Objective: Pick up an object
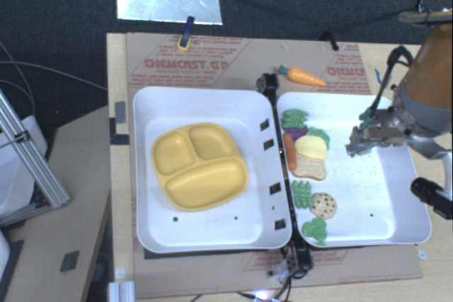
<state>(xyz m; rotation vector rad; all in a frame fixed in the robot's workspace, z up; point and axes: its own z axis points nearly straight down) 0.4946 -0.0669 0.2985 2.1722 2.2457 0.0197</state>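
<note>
My gripper (356, 144) hangs over the middle of the right bin (368, 223), to the right of a pile of toy food. The pile lies along that bin's left side: a green leafy piece (294, 117), a purple piece (296, 131), a pale yellow lump (311, 147) on a bread slice (309, 167), a thin orange piece (288, 151), a green ridged piece (302, 192), a cookie (323, 205) and another green piece (314, 228). Nothing shows between the gripper and these.
The left bin (148, 223) holds a yellow divided plate (199, 165). A toy carrot (302, 76) lies on the cardboard behind the right bin. A black clamp (267, 83) sits where the bins meet at the back. The arm's orange band (432, 74) stands at the right.
</note>
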